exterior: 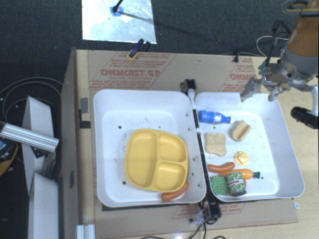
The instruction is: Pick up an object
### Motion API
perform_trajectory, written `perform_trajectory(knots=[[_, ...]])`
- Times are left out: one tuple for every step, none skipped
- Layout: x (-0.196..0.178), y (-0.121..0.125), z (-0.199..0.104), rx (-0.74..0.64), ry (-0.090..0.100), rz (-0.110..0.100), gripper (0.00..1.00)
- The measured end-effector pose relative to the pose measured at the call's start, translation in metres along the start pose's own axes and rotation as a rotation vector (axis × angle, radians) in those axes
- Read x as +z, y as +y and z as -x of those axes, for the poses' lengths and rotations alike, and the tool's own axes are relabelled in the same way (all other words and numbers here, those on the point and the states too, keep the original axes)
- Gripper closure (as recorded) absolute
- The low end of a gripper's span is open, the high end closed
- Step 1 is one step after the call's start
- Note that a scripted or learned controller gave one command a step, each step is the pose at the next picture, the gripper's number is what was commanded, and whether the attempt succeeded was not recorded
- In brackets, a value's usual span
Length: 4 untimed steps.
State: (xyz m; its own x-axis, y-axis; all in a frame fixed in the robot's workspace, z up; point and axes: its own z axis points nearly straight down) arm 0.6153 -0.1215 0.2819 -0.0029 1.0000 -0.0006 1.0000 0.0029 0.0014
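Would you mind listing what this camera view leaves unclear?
- Arm: cut off by the right and top edges.
- Gripper: blurred, so its opening is unreadable.
- Left-bin sausage: partly under the yellow tray.
- Green can: label too small to read.

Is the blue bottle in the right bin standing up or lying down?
Lying down: the blue bottle rests on its side on the right bin floor, white cap pointing right.

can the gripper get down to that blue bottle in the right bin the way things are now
Probably yes. The gripper hangs open above the far rim of the right bin, and the blue bottle lies on its side near that far end with bare floor around it. Its nearest neighbour, the bread roll, lies apart from it.
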Motion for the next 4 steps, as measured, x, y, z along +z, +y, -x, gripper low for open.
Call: perform_trajectory(knots=[[0.111, -0.024, 0.037, 0.003, 0.000, -0.005, 0.00], [0.197, -0.015, 0.031, 0.000, 0.001, -0.001, 0.00], [0.197, 0.002, 0.035, 0.000, 0.000, 0.002, 0.00], [0.197, -0.007, 0.037, 0.001, 0.000, 0.000, 0.00]])
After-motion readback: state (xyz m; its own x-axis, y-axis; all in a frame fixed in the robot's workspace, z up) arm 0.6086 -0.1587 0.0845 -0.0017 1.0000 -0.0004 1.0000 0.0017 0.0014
